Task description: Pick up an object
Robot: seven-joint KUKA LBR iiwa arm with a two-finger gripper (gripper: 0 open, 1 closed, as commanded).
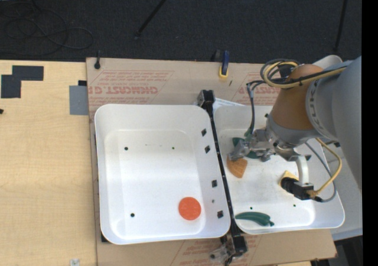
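Note:
My gripper [238, 153] is low in the right bin [328, 217], close to its left wall. A tan-orange wedge-shaped object [237, 168] lies directly under the gripper's tip, touching it or nearly so. A small teal piece [238, 140] shows just above the gripper. At the right bin's front edge lies a dark green curved object [254, 218]. In the left bin [112, 140], near the front right, rests an orange-red disc [190, 208].
A black divider rail [215, 158] runs between the two bins. The grey arm with its orange band [295, 108] comes in from the right over the right bin's back half. A blue-and-yellow clamp [224, 65] stands at the board's back edge.

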